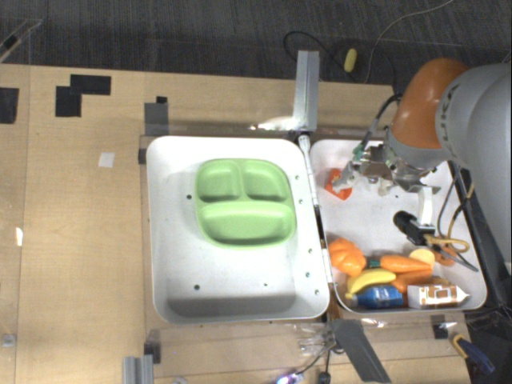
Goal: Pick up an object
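Two bins: left bin [164, 230] and right bin [376, 210], white and shallow, side by side on a wooden bench [72, 246].
Left bin: holds a green tray [244, 200] with three compartments, two small ones on the far side and one wide one on the near side.
Arm: grey arm [480, 110] with an orange band, reaching in from the right over the far part of the right bin.
Gripper: gripper [358, 174] low over the far left part of the right bin; whether it is spread or pressed together cannot be told.
Red piece: red piece [336, 186] in the far left corner area of the right bin, just beside the gripper on its left; whether the two touch cannot be told.
Axis: the red piece's long axis slants from far left to near right; which end leads cannot be told.
Near end of right bin: orange pepper [346, 254], banana [370, 280], carrot [404, 264], blue item [380, 297] and white bottle [436, 296], crowded together and touching.
Writing: the bottle lies on its side, long axis left to right, with a brown label; its print is too small to read.
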Tool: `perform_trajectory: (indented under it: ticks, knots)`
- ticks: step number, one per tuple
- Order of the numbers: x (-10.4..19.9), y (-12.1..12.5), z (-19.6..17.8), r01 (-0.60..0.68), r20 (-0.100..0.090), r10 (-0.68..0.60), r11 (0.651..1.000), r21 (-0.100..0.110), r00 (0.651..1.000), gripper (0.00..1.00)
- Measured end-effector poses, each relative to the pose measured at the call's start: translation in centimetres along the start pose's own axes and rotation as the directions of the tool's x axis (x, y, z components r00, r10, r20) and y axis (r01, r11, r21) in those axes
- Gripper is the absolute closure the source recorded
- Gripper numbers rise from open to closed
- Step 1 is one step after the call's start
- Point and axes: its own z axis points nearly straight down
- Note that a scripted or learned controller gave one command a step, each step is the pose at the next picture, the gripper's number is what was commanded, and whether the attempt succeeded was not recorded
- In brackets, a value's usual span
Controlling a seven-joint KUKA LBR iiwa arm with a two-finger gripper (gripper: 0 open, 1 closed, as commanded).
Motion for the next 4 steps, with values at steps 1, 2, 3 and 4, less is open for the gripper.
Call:
perform_trajectory:
  ticks: [1, 2, 3, 4]
  knots:
    - [1.0, 1.6, 0.8, -0.022, -0.001, 0.022, 1.000, -0.003, 1.000, 0.00]
    - [1.3, 2.0, -0.6, -0.018, -0.004, 0.018, 1.000, -0.016, 1.000, 1.00]
    - [0.9, -5.8, -12.7, 0.134, -0.001, -0.134, 0.991, 0.019, 0.991, 1.00]
    - [1.0, -5.8, -12.7, 0.134, -0.001, -0.134, 0.991, 0.019, 0.991, 0.00]
